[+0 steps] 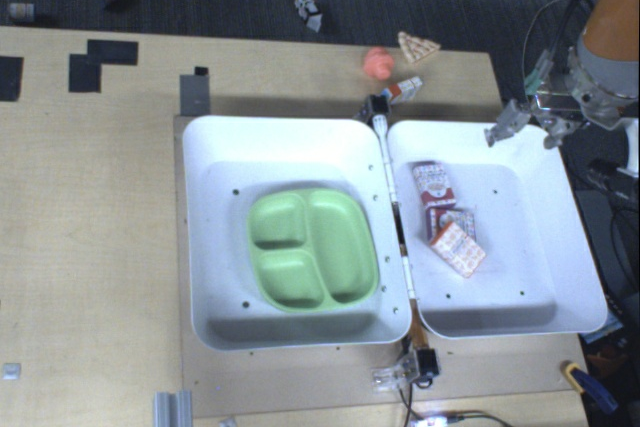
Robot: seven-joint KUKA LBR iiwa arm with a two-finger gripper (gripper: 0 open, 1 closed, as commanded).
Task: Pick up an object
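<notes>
The arm sits at the 2 o'clock corner of the view, its tool (pixel 524 125) poised over the far right rim of the right bin (pixel 560 300). Two finger tips show splayed apart there, with nothing between them, so the tool reads as released and carrying nothing.

The candidates for the pick lie in the right bin: a small cluster of packets (pixel 446 217) slightly toward 9 o'clock of that bin's middle. A white one with red print lies at the cluster's 12 o'clock end, a darker red one sits in the middle, and an orange-and-white one rests at the 5 o'clock end, tilted. They touch or overlap one another; which lies on top cannot be told for sure. The left bin (pixel 215 315) holds a green tray (pixel 312 249) with three compartments, lying flat in its middle.

Judged from this, the step in hand is the approach: no grasp is made yet, and the tool stands well apart from the packets, toward 1 o'clock of them. The next move calls for travel toward 7 o'clock over the cluster, then a descent with the fingers straddling one packet. The orange-and-white packet, at the cluster's edge, looks the easiest to take alone. The flat packets may slip out from the fingers.

Beyond the bins, loose bits lie on the table (pixel 90 245) near 12 o'clock.
</notes>
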